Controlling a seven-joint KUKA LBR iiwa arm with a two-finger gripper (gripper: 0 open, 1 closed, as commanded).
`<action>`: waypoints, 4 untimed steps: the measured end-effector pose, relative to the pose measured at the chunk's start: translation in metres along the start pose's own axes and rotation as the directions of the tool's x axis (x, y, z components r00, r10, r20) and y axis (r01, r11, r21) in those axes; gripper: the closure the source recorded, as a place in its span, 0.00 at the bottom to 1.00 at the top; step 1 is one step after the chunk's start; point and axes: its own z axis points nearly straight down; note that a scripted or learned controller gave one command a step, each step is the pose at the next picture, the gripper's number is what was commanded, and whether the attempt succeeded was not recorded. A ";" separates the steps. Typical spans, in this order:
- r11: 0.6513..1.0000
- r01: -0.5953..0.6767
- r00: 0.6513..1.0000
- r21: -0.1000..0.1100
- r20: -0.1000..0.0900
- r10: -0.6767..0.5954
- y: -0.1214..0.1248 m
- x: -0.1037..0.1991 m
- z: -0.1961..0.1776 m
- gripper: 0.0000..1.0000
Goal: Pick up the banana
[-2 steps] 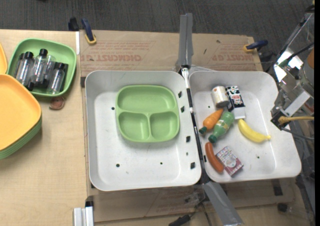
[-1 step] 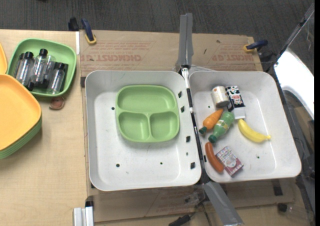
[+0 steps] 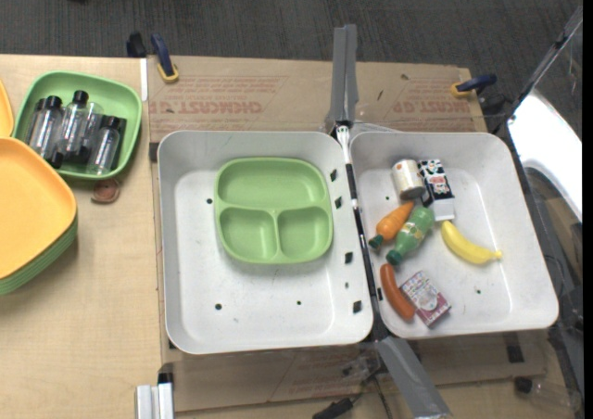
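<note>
Banana [image 3: 470, 246] lies in rt bin [image 3: 519, 311], nr green bottle [image 3: 411, 234].

A single fixed camera looks down at a slant on both white bins [image 3: 176, 222] from above.

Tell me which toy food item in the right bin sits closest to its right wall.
The curved yellow plastic banana; the orange carrot, green bottle and red sausage lie farther left.

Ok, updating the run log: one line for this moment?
phase: pre-grasp | banana: right bin, untouched | neighbour: green bottle | green tray: left bin
</note>
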 end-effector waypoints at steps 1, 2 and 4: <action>1.000 -0.029 1.000 0.002 0.000 0.029 -0.047 0.011 0.155 1.00; 1.000 -0.024 1.000 0.000 0.000 0.024 0.000 0.000 0.041 1.00; 1.000 0.004 1.000 0.000 0.000 -0.004 0.000 0.000 0.000 1.00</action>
